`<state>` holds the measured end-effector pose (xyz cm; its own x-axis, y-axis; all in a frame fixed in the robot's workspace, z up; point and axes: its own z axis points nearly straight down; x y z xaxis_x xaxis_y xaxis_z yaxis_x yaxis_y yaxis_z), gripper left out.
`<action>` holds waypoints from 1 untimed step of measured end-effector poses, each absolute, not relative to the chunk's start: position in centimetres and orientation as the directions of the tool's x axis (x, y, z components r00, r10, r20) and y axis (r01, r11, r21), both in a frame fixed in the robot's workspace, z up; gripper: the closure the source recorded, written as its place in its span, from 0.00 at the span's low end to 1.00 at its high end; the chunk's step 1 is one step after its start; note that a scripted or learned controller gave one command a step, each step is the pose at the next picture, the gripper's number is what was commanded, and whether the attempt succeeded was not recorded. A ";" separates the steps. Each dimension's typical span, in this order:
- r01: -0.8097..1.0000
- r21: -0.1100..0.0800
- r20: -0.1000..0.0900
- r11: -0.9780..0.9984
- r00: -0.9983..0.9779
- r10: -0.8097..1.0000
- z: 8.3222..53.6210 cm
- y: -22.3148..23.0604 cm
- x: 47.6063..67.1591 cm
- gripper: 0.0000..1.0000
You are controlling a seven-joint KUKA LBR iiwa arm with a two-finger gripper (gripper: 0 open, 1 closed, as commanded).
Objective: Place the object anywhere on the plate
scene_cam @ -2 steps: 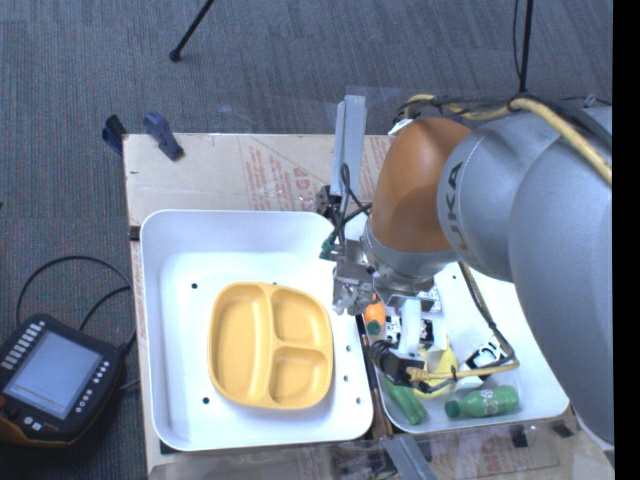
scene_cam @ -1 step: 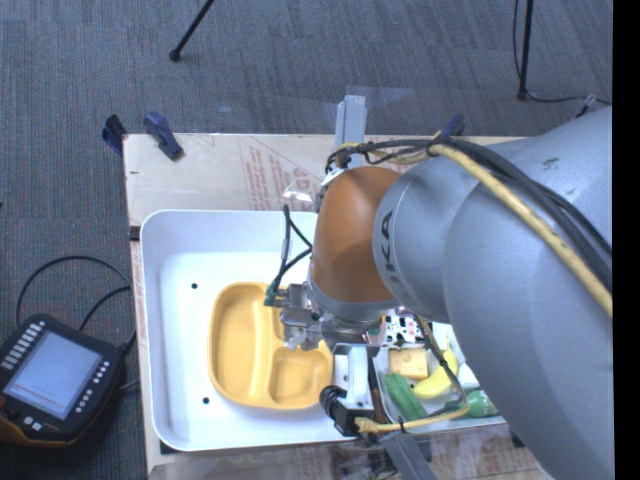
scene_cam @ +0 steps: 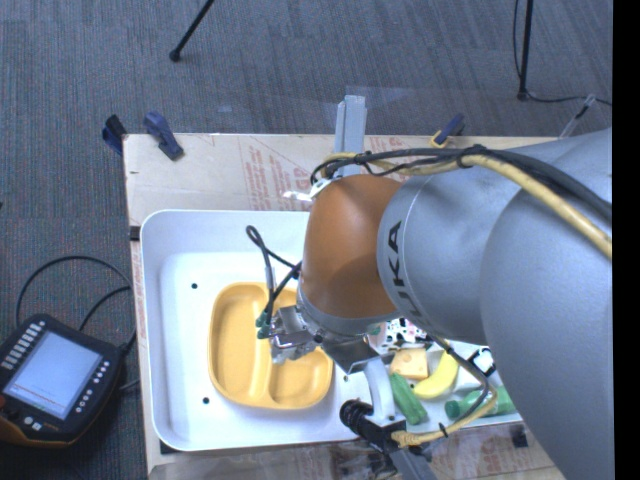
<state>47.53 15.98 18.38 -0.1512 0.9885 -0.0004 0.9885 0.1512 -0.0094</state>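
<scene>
Yellow plate [scene_cam: 245, 353] sits in the left bin [scene_cam: 165, 268], directly under the gripper [scene_cam: 283, 340]. What the gripper carries, and its grip, I cannot tell (the wrist blocks it). Looks like the placing step; next comes a clean release over the plate.

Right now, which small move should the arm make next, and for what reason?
Probably a short lift straight up. The gripper sits low over the yellow plate in the left bin, and the wrist hides what it holds, if anything. Rising would reveal this; the toy foods lie in the right bin.
</scene>
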 end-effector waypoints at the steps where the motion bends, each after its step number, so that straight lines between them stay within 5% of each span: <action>1: 1.000 -0.008 -0.002 -0.025 0.025 1.000 18.1 15.3 47.7 1.00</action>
